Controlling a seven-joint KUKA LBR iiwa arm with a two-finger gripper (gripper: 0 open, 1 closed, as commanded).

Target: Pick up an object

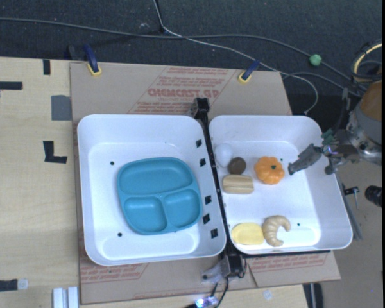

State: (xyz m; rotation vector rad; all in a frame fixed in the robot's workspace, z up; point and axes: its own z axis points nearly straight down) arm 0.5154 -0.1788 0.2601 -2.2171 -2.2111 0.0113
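Two shallow white bins sit side by side on a sheet of brown printed cardboard (179,88) laid over the pale wooden tabletop (25,191). Nearest the bottom edge of the right bin (276,126) lie a flat pale-yellow oval piece (247,234) and, touching it on its right, a tan curved croissant-shaped toy (277,229). Further up, near the divider between the bins, a beige bread-roll-shaped block (238,184) lies on its side; just behind it rests a small dark-brown round ball (237,165), and beside that, against the bin's left wall, a whitish rounded object (224,153) that barely stands out from the plastic. To the right of the brown ball sits a small orange pumpkin-shaped toy (269,170) with a dark stem on top.

A dark grey finger of the hand (306,159) slants down over the right rim of that bin, its tip just beside the orange pumpkin but apart from it. Nothing is between the fingers, and whether they are apart or together cannot be told from this angle.

The left bin (93,172) holds a light-blue plastic divided tray (158,194) with three compartments, lying flat near the middle.

Beyond the bins, two blue-and-yellow clamps (92,63) pin the far edge of the cardboard, and black cables (179,34) trail across the dark floor, where a small green ball (316,59) lies.
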